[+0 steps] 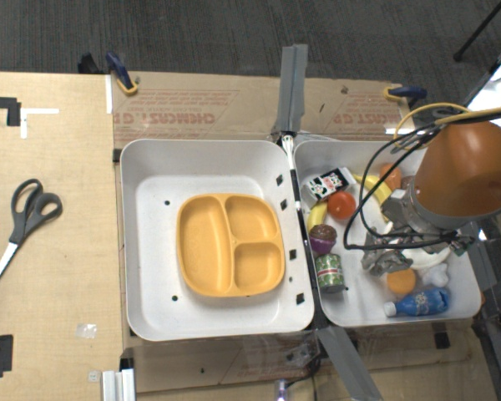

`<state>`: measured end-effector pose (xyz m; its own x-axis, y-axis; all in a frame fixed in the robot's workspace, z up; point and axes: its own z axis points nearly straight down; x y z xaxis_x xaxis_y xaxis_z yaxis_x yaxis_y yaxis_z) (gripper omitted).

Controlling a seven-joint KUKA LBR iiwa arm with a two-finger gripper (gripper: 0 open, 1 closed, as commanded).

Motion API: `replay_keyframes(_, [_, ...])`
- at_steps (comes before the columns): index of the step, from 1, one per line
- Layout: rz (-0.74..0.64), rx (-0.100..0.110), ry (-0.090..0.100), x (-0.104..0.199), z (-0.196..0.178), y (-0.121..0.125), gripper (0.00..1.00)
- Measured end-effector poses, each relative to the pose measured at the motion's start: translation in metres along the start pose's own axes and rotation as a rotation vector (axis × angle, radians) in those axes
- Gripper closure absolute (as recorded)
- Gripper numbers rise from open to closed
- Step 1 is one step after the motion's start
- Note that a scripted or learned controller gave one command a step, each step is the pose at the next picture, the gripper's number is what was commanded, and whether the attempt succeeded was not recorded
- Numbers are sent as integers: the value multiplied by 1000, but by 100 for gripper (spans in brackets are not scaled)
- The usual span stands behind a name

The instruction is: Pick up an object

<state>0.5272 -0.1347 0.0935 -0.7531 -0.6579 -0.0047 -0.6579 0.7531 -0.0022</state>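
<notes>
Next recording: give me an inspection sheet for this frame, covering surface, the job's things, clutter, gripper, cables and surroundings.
Surface: wooden bench bearing a left bin and a right bin, with cardboard under them.
Job's things: in the right bin, a red ball, a green can, a blue bottle, a purple-topped toy and a black-and-white box.
Clutter: yellow divided plate in the left bin.
Gripper: gripper low over the right bin; finger state hidden.
Cables: black loops by the wrist.
Surroundings: scissors on the bench; dark carpet beyond.
</notes>
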Motion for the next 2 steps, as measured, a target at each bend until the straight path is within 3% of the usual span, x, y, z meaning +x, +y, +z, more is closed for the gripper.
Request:
replay_keyframes(1, [151,-1,0,-112,-117,71,100])
replay_keyframes(2, [-11,0,-1,-121,-200,28,100])
